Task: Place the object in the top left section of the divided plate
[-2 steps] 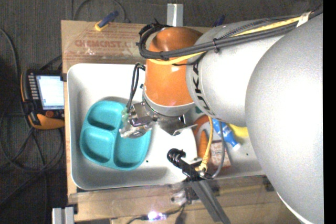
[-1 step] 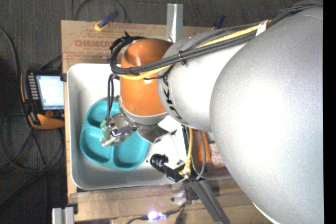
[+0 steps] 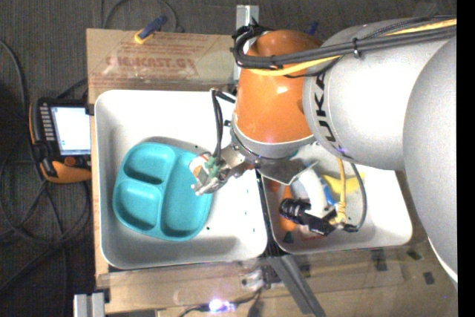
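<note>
Closest to my camera is the grey arm (image 3: 386, 85), orange band (image 3: 271, 96) over the bins. Its gripper (image 3: 210, 176) sits at the right rim of the teal divided plate (image 3: 159, 189) in the left bin (image 3: 237, 234), pinching a small orange-and-green object (image 3: 202, 168) between its fingers.

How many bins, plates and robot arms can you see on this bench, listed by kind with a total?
Bins: 2, the left bin and the right bin
Divided plates: 1, the teal plate in the left bin
Robot arms: 1, the arm with its gripper at the plate's right edge
Total: 4
</note>
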You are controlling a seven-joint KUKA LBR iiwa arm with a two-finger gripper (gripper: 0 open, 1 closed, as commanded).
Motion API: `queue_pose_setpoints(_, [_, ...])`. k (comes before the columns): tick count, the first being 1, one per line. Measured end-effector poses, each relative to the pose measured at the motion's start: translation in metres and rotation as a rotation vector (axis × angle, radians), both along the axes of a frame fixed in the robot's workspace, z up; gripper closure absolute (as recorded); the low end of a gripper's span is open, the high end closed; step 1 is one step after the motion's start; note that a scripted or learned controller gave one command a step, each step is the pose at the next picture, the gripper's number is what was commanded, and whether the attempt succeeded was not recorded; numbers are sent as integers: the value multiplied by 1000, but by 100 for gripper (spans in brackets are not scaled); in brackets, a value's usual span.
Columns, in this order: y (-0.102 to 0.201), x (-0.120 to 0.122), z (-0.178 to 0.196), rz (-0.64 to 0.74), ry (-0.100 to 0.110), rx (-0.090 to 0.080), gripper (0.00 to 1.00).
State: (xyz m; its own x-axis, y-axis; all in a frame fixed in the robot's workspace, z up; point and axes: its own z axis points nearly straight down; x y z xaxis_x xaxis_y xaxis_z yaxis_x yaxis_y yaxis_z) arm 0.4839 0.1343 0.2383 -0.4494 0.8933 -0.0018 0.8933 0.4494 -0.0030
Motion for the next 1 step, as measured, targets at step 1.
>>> queue_pose_setpoints(1, [65, -1, -41, 127, 3, 2, 100])
